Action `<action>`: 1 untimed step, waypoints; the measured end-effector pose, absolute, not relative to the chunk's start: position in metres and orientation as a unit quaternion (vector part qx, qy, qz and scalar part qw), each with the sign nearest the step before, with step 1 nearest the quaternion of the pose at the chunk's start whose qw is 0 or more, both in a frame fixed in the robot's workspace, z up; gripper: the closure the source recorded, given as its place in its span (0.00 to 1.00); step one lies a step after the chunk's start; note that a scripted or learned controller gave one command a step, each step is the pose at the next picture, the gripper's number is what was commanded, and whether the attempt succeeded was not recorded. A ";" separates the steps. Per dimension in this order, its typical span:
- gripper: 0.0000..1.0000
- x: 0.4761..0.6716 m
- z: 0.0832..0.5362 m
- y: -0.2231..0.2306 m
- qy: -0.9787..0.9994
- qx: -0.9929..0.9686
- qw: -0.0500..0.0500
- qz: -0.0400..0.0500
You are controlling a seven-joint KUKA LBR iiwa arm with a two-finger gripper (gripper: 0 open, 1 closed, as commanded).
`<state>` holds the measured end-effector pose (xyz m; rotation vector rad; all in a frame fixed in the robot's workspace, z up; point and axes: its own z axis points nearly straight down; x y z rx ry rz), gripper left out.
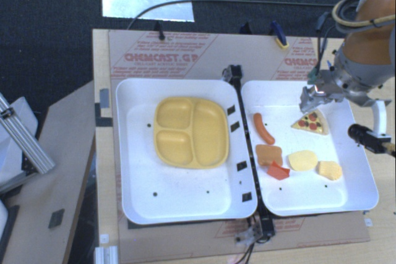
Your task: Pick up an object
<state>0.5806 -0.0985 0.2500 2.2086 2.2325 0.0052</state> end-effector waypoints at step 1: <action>1.00 0.580 0.255 -0.048 0.711 0.703 0.000 0.002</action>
